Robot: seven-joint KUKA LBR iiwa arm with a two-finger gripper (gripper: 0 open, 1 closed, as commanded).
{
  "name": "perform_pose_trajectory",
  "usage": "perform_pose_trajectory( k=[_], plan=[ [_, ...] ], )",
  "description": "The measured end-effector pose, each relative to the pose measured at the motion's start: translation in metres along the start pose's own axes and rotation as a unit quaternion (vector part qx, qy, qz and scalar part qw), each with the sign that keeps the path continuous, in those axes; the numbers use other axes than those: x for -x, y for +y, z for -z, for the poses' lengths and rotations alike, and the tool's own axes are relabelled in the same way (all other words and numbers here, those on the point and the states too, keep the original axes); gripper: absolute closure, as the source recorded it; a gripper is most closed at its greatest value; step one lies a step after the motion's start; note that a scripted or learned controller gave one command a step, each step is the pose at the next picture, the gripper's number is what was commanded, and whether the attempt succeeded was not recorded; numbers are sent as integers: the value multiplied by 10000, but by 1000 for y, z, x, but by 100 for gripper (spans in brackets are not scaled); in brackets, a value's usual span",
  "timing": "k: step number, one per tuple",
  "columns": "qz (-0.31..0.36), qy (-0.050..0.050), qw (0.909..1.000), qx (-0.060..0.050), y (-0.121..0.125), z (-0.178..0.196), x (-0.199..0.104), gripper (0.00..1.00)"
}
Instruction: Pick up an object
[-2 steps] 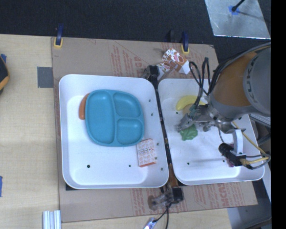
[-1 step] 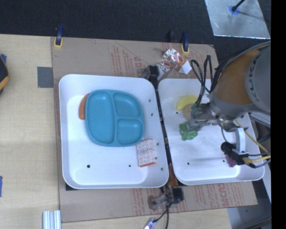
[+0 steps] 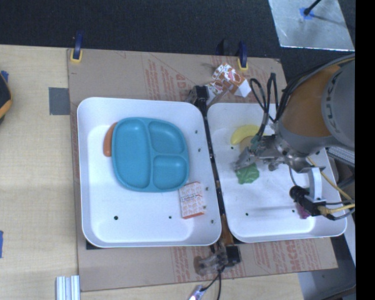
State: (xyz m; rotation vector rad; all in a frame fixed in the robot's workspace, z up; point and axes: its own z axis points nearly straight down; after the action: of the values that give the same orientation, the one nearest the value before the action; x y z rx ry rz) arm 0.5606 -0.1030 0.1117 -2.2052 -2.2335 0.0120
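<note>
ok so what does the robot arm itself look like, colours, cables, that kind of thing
The arm is a bulky rounded body, grey with a wide orange band above the wrist. Below it sits a darker metallic gripper assembly of small mechanical parts. Thin black cables loop up beside it, and a white bracket with black, yellow and reddish wiring hangs at its lower side.

Cardboard sheet (image 3: 175, 74) under the bins: red printing along its edges, too small and faint to read. Small carton (image 3: 191, 200) in the left bin (image 3: 90, 167): red-and-white printed face, lettering illegible. No brand, number or sign can be made out.
</note>
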Motion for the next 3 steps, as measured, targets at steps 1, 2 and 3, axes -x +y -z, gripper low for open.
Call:
perform_pose_trajectory(
  k=[1,2,3],
  plan=[
    [10,-10,10000,-2,0,10,1,100],
    [16,-12,10000,-2,0,10,1,0],
    [-37,14,10000,14,14,-20,-4,0]
  ],
)
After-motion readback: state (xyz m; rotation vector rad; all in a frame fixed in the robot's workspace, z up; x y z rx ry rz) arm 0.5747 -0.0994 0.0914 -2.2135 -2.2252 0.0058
